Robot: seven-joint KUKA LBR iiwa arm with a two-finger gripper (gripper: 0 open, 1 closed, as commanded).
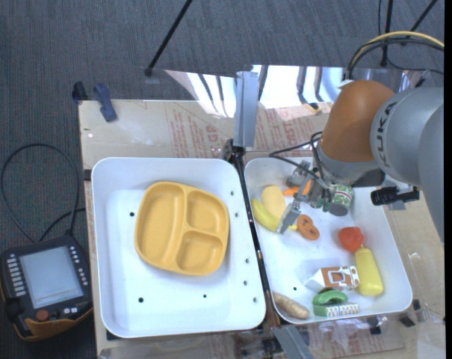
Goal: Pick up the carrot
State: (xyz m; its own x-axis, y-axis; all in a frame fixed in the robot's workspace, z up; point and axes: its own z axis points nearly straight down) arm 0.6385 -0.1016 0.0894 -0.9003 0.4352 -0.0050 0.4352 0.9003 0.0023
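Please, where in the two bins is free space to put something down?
Left bin: bare floor around the yellow plate, widest along the near edge. Right bin: one open patch between the banana, the tomato and the carton. Elsewhere it is crowded, especially around the gripper.

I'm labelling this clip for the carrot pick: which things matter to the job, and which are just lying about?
Job: carrot; tool; right bin.

Lying about: yellow plate, banana, tomato, yellow bottle, carton, green piece.

Divided plate [182,228] in left bin [113,305]; pincer [294,214] over right bin [394,238], beside carrot [308,227].
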